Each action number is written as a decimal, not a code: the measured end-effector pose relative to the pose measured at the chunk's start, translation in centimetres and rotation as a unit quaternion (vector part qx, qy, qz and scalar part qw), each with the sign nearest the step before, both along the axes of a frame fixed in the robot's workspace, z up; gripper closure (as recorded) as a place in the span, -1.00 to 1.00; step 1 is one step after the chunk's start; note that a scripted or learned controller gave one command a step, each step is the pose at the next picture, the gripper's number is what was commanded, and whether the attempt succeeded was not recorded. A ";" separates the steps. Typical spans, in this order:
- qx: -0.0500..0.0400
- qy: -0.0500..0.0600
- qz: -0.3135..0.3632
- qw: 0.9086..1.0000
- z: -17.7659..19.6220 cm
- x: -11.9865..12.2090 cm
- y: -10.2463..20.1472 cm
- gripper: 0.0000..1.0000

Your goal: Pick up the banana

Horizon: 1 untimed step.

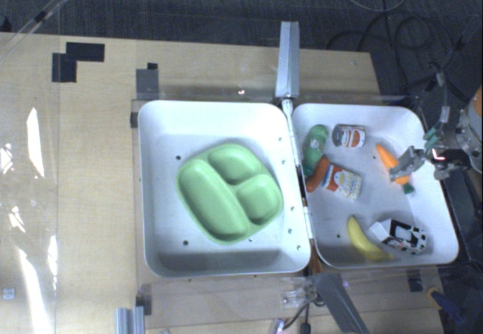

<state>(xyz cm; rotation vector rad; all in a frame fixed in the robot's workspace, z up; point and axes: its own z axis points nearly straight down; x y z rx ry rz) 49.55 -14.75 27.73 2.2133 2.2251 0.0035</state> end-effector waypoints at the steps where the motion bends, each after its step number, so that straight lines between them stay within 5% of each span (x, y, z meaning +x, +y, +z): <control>1: 0.000 -0.001 0.023 1.000 -2.3 1.6 -2.0 -1.00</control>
